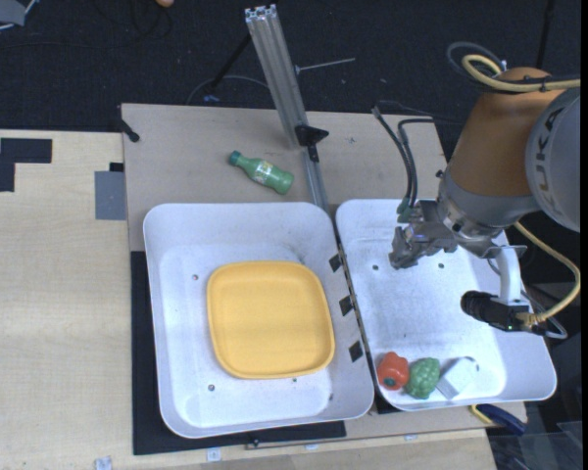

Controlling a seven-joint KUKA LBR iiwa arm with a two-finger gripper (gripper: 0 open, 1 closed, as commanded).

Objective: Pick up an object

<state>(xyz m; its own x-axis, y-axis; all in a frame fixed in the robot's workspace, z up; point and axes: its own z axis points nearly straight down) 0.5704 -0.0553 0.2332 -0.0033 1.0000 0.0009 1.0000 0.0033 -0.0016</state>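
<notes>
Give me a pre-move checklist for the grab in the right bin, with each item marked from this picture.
1. Targets present: ok. A red-orange pepper toy, a green bumpy toy and a small white-grey piece lie at the right bin's near edge.
2. Gripper over a target: not ok. It sits over bare floor toward the bin's far side.
3. Targets separated: not ok. The three crowd together.
4. Finger state: cannot tell.
5. Anything held: cannot tell.
6. Other items out of the path: ok. The yellow plate is in the left bin; the green bottle lies on the bench.
</notes>
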